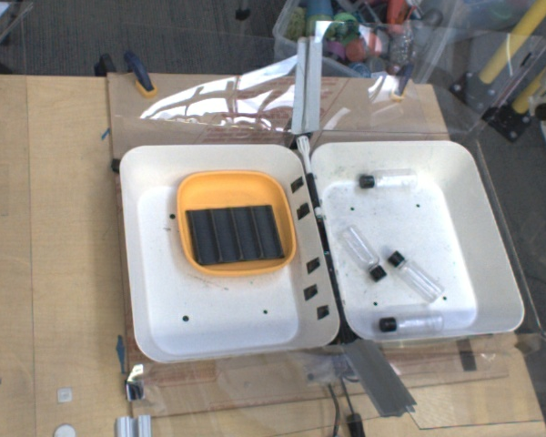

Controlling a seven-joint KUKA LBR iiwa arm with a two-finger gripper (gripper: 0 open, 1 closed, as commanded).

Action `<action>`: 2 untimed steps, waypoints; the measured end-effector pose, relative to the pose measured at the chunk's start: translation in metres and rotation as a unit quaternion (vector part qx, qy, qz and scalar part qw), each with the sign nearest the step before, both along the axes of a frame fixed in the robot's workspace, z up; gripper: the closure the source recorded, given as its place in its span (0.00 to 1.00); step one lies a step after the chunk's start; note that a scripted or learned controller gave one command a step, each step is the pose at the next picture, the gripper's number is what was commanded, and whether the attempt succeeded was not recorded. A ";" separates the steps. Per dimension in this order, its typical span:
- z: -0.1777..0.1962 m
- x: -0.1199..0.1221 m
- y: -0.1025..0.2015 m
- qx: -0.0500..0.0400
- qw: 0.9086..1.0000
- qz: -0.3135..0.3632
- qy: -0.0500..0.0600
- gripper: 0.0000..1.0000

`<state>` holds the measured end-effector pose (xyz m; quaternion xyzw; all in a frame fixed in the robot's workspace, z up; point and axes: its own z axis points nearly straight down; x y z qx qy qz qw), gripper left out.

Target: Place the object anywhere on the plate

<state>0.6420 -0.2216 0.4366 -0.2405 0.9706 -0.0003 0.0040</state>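
Two white bins sit side by side on a wooden bench (45, 244).

**Left bin** (155, 308)
- An orange plate (193, 197) with rounded corners lies in the upper middle of this bin.
- A black ribbed insert (235, 235) lies flat on the plate and covers most of its floor. Its ridges run from the far side to the near side.

**Right bin** (473, 244)
- Four clear tubes with black caps lie here, all on their sides and all well apart from the plate.
- The far tube (391, 180) lies near the bin's back wall, with its cap pointing left.
- The left middle tube (357, 244) lies at a slant near the bin's centre, with its cap at the near end.
- The right middle tube (419, 280) lies just beside it at a similar slant, with its cap at the far end. The two caps are close together; whether they touch cannot be determined.
- The near tube (417, 320) lies along the front wall, with its cap pointing left.

**Between the bins**
- The two inner rims meet along a seam that carries a row of small black tabs (312, 264).

**Surroundings**
- A metal post (308, 80) stands behind the seam.
- A clear box of coloured toys (373, 16) sits beyond the bench.
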 end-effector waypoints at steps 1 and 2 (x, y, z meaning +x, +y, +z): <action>0.000 0.020 -0.003 -0.001 0.997 0.072 -0.002 1.00; 0.000 0.026 0.001 -0.002 0.966 0.260 -0.001 1.00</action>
